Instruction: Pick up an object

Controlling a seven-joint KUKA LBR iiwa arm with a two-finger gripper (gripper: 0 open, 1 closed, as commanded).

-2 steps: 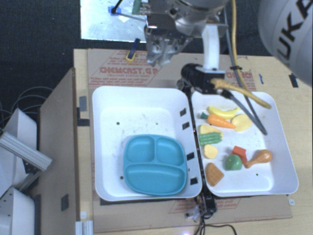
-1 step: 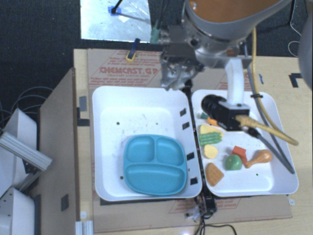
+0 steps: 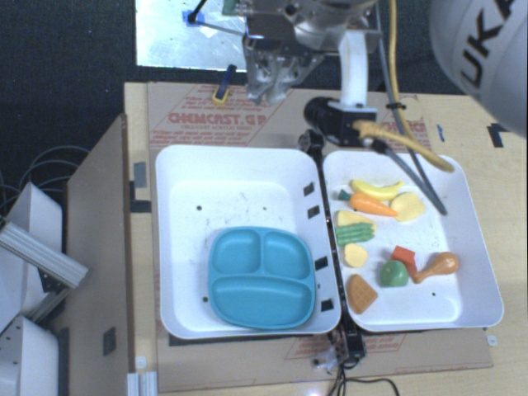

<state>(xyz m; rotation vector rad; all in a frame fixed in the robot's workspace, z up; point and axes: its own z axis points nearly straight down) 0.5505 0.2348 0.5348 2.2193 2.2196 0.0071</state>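
My gripper (image 3: 271, 79) hangs high over the bench behind the left bin (image 3: 183, 165), well above its far rim, with nothing seen in it. The left bin holds a blue divided plate (image 3: 262, 277) at its front. Toy food lies in the right bin (image 3: 477, 297): a banana (image 3: 375, 190), a carrot (image 3: 373, 207), a yellow round piece (image 3: 408, 208), green beans (image 3: 355, 233), a pale yellow slice (image 3: 355, 256), a red piece (image 3: 403, 254), a green ball (image 3: 393, 274), a drumstick (image 3: 435, 266) and a brown cracker (image 3: 360, 293).
Both bins rest on a printed cardboard sheet (image 3: 206, 119). A small yellow and blue item (image 3: 222, 92) lies on it near the gripper. A shiny panel (image 3: 173, 23) sits behind the bench. Cables (image 3: 49, 167) and metal rails (image 3: 37, 254) lie off to the left.
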